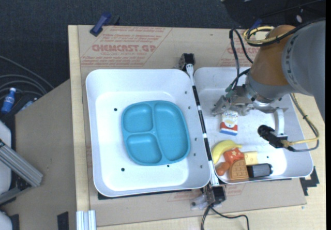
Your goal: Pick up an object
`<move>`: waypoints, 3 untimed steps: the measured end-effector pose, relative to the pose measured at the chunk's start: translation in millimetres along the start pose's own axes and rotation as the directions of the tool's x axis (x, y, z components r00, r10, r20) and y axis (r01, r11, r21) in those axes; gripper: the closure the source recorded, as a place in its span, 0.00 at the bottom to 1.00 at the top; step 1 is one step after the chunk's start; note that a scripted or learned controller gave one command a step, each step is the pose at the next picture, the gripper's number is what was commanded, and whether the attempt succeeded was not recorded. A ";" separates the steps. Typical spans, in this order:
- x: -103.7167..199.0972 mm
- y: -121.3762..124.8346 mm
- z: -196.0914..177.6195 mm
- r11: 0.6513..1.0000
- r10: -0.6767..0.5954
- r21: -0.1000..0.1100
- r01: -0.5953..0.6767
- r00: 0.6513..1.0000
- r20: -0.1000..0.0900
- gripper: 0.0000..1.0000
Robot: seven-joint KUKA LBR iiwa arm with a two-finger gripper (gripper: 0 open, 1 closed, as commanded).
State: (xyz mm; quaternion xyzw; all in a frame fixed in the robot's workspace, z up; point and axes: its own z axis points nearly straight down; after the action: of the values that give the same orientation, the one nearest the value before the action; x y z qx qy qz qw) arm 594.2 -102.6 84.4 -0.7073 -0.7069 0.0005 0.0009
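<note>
My gripper hangs over the back half of the right bin, its metal fingers spread open with nothing between them. Just in front of it lies a small white carton with blue and orange print, close to the fingertips but not gripped. Nearer the front of that bin a yellow banana lies in a cluster with a red-orange piece, a brown cracker, a pale yellow block and a black block.
The left bin holds a blue divided plate. A black-edged divider runs between the two bins. The grey arm with its orange band comes in over the right bin's back right corner.
</note>
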 end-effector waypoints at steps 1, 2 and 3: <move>0.4 0.5 -10.1 1.000 0.000 -0.001 0.000 1.000 0.000 1.00; 73.2 31.7 -123.1 1.000 -0.002 -0.005 0.002 1.000 -0.001 1.00; 66.8 -46.0 -172.8 1.000 0.000 0.000 0.000 1.000 0.000 1.00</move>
State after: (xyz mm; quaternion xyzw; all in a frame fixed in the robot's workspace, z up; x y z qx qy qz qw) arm 548.7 -35.8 257.3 -0.7073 -0.7069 0.0006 0.0010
